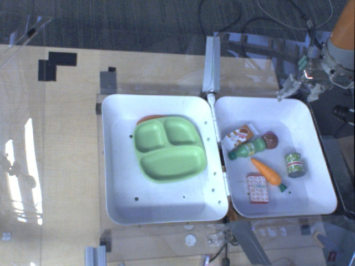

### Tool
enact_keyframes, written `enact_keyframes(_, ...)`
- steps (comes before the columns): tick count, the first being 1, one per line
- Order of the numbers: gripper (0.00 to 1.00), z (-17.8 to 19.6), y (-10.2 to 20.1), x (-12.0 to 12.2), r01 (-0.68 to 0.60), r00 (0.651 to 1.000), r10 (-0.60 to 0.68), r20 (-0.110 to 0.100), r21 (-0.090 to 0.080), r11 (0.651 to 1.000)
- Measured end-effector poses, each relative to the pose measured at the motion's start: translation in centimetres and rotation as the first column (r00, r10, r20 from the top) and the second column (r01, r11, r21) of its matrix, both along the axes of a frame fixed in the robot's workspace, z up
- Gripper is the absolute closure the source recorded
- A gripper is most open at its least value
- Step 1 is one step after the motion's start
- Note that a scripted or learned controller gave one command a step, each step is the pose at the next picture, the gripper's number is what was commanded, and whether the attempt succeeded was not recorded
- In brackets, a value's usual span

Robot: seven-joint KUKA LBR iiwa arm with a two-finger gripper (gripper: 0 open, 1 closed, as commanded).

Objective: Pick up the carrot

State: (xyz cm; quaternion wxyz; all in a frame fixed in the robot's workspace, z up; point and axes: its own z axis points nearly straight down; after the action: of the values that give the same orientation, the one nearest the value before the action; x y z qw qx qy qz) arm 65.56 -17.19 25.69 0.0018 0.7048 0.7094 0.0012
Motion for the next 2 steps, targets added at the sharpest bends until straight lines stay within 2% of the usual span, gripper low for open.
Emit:
enact_keyframes(1, 0.0, -10.5, 5.1, -9.9, 0.391, 0.92, -0.391, -0.004, 0.002, 0.92)
enact_keyframes(2, 0.0, -16.8, 8.0, -15.4, 0.34, 0.94, -0.34, 0.008, 0.006, 0.94)
